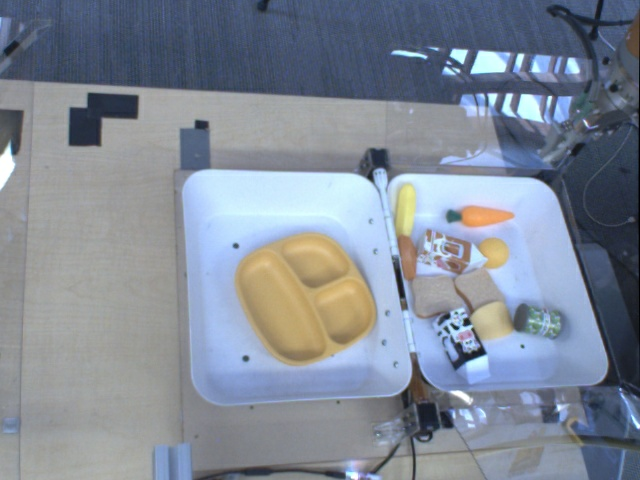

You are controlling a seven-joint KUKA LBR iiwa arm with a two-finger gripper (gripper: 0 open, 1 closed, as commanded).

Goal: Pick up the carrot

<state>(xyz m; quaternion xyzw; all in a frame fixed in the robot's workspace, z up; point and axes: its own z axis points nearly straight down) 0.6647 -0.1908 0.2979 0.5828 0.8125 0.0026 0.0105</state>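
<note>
The carrot [482, 215] is orange with a small green top at its left end. It lies flat and crosswise near the far edge of the right bin [545, 258]. Nothing touches it. A yellow banana [405, 209] lies to its left, and a small brown-and-white carton [445, 252] and a yellow round fruit [494, 253] sit just in front of it.
The right bin also holds a reddish sausage [407, 258], two bread slices [436, 294], a yellow block [492, 320], a green can [539, 320] and a black-and-white carton [463, 341]. A yellow divided plate [305, 296] sits in the left bin [215, 228]. Cables hang at the far right.
</note>
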